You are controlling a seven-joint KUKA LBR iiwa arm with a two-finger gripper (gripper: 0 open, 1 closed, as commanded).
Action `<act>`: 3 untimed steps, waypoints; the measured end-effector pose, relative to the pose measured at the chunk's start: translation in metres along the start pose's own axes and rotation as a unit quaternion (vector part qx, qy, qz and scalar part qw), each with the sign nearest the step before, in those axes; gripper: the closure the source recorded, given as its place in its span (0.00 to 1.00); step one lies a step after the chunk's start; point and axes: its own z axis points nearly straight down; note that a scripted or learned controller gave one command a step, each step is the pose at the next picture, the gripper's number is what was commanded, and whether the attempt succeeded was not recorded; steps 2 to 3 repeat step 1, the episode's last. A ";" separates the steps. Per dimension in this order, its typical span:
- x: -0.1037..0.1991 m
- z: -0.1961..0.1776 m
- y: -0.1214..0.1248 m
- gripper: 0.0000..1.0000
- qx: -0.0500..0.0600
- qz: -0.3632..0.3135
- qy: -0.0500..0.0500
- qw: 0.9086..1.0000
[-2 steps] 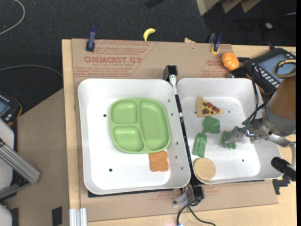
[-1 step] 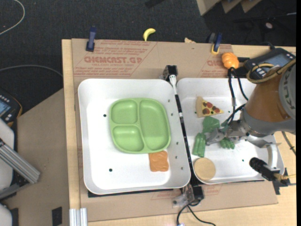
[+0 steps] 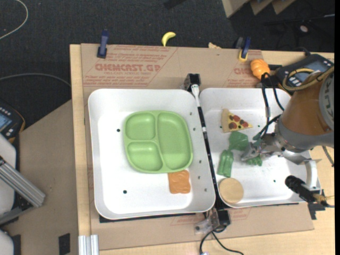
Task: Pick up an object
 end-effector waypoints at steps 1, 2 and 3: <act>0.081 -0.096 0.035 1.00 -0.006 -0.006 0.001 1.000; 0.081 -0.096 0.035 1.00 -0.006 -0.006 0.001 1.000; 0.081 -0.096 0.035 1.00 -0.006 -0.006 0.001 1.000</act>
